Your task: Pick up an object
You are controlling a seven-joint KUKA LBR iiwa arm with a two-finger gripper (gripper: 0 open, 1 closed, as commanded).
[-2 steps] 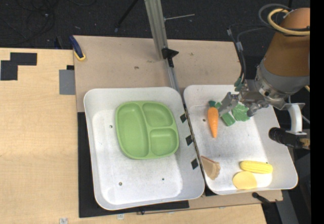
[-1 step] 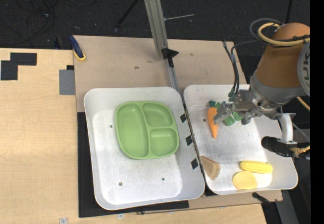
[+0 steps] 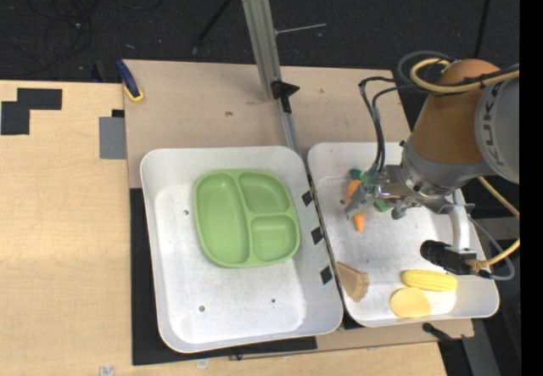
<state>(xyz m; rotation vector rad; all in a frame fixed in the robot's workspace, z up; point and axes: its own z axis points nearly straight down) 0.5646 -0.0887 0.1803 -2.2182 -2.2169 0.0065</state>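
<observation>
My gripper (image 3: pixel 376 196) hangs low over the upper left part of the right bin (image 3: pixel 390 306). A small orange piece with a green end (image 3: pixel 353 188) lies right at its left side, and another small orange piece (image 3: pixel 359 221) sits just below it. I cannot make out whether either piece is touched or held. Near the bin's front edge are a yellow corn cob (image 3: pixel 429 281) and a round yellow thing (image 3: pixel 411 303). A tan wedge (image 3: pixel 354 283) lies at the bin's front left.
The left bin (image 3: pixel 170 298) holds a green divided plate (image 3: pixel 247 217). An upright aluminium post (image 3: pixel 261 35) stands behind the bins. The arm's orange band and grey body (image 3: pixel 450 128) loom over the right bin's back right.
</observation>
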